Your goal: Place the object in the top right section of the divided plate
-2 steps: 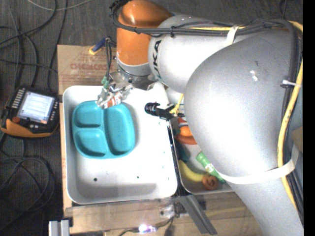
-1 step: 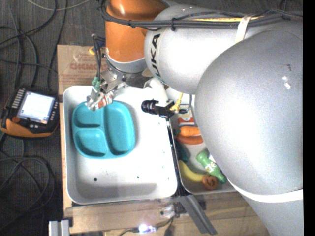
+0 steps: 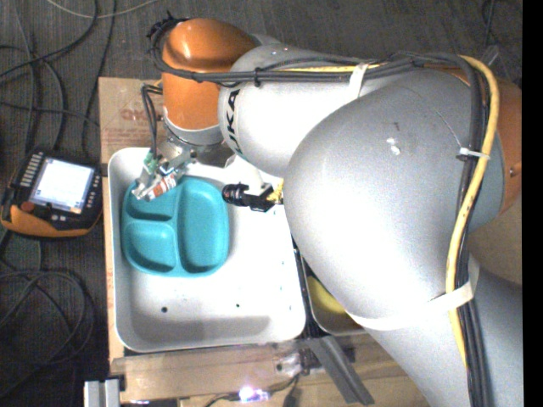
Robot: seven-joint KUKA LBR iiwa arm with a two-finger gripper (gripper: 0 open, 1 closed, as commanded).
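A teal divided plate [image 3: 182, 231] lies in the left white bin [image 3: 212, 312], with one large section on its right and two small sections on its left. My gripper [image 3: 155, 181] hangs over the plate's upper left corner, at the rim of the upper small section. A small patch of green, white and red [image 3: 161, 173] shows at the gripper's tip. I cannot tell whether that is an object or part of the gripper. The plate's sections look bare where they show.
The arm's bulky grey body covers most of the right bin, where a yellow thing [image 3: 327, 299] peeks out under it. A handheld screen unit [image 3: 55, 192] lies on the floor to the left of the bench, among loose cables.
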